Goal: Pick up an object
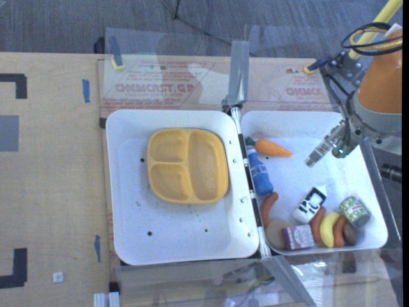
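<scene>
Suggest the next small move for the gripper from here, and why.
Probably ease the gripper left and down onto the carrot. It hangs over the right bin beside the carrot, holding nothing. The carrot lies apart from the other items, while the banana and sausage are packed together at the bin's near edge.

Matt yellow plastic plate (188,165), smooth white plastic bins (121,190), pale wooden bench (51,171).

Wooden bench (51,171) bearing two white bins, left bin (121,190) beside right bin (374,190).
</scene>
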Available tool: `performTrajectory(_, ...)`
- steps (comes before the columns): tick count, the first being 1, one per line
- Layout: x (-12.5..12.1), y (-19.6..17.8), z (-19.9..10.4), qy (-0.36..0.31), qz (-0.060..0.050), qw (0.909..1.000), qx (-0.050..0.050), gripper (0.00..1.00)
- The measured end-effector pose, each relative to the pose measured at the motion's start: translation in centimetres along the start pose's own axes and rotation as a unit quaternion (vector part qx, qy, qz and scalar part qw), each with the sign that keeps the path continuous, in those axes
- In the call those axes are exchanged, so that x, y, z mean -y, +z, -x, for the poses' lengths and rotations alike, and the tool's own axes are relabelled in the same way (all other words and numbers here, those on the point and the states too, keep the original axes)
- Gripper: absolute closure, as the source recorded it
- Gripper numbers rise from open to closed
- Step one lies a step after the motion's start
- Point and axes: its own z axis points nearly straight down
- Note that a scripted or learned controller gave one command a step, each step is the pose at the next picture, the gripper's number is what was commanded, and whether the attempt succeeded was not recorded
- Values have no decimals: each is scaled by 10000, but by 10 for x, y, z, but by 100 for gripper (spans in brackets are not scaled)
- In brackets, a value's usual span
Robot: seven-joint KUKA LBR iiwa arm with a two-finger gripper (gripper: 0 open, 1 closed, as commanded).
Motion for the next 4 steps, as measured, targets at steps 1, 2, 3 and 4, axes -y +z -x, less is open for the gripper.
performTrajectory(1, 0, 0, 0, -1, -2, 10000, -2, 0)
performTrajectory(2, 70, 97, -21, 160, 70, 9998, 74, 0)
performTrajectory(3, 24, 94, 8, -104, 62, 9999, 98, 0)
performTrajectory(4, 23, 84, 12, -95, 98, 9998, 147, 100)
